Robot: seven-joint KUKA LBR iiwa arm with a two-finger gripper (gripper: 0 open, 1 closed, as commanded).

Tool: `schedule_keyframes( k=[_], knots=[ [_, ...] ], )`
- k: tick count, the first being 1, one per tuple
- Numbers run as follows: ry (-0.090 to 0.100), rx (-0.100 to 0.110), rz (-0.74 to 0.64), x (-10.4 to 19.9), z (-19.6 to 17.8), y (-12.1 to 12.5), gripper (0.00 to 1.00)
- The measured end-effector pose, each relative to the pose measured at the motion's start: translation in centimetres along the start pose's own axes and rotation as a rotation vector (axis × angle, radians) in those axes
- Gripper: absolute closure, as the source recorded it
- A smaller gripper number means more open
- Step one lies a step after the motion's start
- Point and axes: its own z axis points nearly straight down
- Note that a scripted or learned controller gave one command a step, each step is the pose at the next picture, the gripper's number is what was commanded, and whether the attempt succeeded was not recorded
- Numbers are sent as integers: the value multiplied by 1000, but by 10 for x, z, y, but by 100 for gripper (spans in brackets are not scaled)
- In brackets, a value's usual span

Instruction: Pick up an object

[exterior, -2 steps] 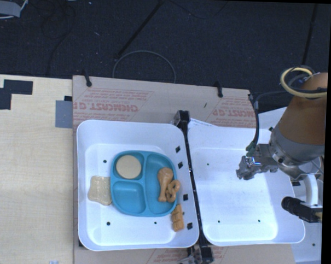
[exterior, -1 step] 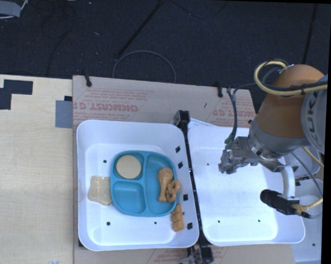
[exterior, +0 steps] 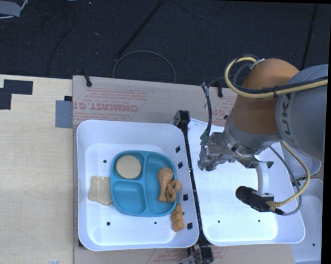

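The arm point(exterior: 276, 114) reaches in from the right of the frame and hangs over the right bin point(exterior: 243, 230). Its tool point(exterior: 204, 163) sits above that bin's upper left corner, close to the wall shared with the left bin point(exterior: 100, 128) — whether it is open or closed, I can't tell from here, and I see nothing held in it.

All the things to pick lie in the left bin. A blue plate point(exterior: 132, 201) sits at its middle, with a pale disc point(exterior: 128, 166) in the upper left compartment and a twisted tan piece point(exterior: 167, 184) in the right one. A bread slice point(exterior: 100, 190) touches the plate's left edge, and a small tan chunk point(exterior: 177, 218) lies just off its lower right corner. Both bins rest on cardboard point(exterior: 128, 100) on the table point(exterior: 26, 177).
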Motion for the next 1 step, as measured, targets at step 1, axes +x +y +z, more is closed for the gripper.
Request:
schedule_keyframes(
  k=[1],
  knots=[
    [0, -1, 0, 49, -3, 11, 100]
  ],
)
